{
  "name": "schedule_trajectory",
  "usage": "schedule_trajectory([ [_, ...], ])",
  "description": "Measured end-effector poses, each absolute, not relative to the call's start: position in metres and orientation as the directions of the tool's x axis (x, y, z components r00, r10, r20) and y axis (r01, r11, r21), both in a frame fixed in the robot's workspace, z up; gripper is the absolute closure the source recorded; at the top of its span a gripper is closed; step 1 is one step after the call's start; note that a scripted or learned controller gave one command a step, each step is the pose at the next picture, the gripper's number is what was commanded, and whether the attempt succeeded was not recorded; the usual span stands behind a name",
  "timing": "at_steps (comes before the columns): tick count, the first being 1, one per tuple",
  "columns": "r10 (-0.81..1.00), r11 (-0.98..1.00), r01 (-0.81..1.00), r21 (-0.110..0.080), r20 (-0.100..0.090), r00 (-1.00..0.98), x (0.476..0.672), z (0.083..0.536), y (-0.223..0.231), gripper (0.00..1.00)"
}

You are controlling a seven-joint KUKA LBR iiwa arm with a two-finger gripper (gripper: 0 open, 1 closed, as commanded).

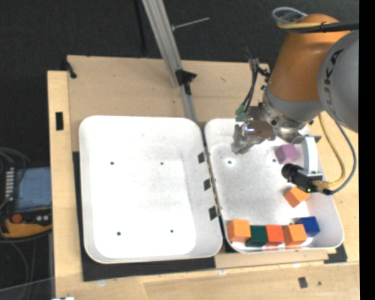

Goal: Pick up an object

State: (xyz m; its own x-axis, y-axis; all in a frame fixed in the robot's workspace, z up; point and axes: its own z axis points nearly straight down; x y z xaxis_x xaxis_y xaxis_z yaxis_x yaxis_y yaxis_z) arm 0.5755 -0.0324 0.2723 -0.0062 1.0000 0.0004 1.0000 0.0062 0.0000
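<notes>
Right bin (pixel 262 167): gripper (pixel 242 139) above floor.

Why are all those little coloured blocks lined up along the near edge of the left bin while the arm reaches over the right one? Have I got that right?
Not quite. The camera view shows the coloured blocks lined up along the near edge of the right bin, not the left bin. The arm does reach over the right one.
</notes>
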Motion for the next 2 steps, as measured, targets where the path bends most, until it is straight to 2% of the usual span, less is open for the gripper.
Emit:
schedule_trajectory([
  [1, 1.0, 0.006, 1.0, 0.0, 0.001, -0.006, 0.577, 0.271, 0.02, 1.0],
  [2, 1.0, 0.006, 1.0, 0.001, 0.0, -0.006, 0.587, 0.266, 0.062, 1.0],
])
